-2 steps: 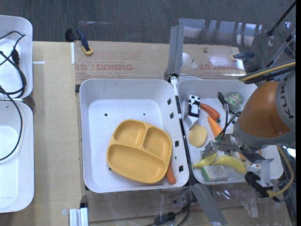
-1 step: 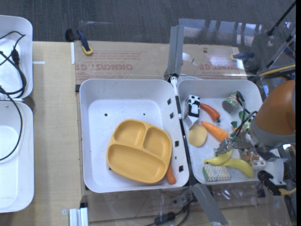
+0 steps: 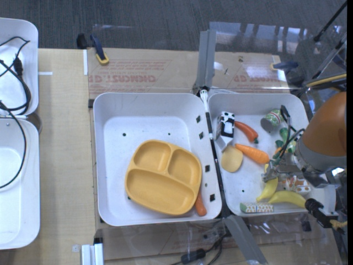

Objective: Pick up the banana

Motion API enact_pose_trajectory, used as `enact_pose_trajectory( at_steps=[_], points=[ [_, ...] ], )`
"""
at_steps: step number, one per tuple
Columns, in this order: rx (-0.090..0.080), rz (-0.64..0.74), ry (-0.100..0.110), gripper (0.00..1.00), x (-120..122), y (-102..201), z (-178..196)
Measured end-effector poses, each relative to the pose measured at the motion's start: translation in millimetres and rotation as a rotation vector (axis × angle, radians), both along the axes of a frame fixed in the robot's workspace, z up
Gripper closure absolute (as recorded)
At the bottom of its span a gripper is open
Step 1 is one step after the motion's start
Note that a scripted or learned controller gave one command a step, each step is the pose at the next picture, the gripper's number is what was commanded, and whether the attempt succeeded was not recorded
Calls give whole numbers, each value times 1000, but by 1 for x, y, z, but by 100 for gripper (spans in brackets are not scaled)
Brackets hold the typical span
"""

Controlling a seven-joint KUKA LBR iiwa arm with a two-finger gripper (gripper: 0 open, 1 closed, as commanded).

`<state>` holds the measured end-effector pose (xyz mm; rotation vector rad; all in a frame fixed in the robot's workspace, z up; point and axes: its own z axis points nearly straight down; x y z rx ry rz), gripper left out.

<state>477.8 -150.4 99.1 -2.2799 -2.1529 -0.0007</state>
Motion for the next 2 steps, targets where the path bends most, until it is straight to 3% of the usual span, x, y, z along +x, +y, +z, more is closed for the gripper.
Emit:
enact_pose_trajectory(
  at_steps=[1, 2],
  points=[
    [-6, -97, -1, 100, 0, 59, 91],
    [-6, -14, -1, 100, 34, 62, 91]
  ],
)
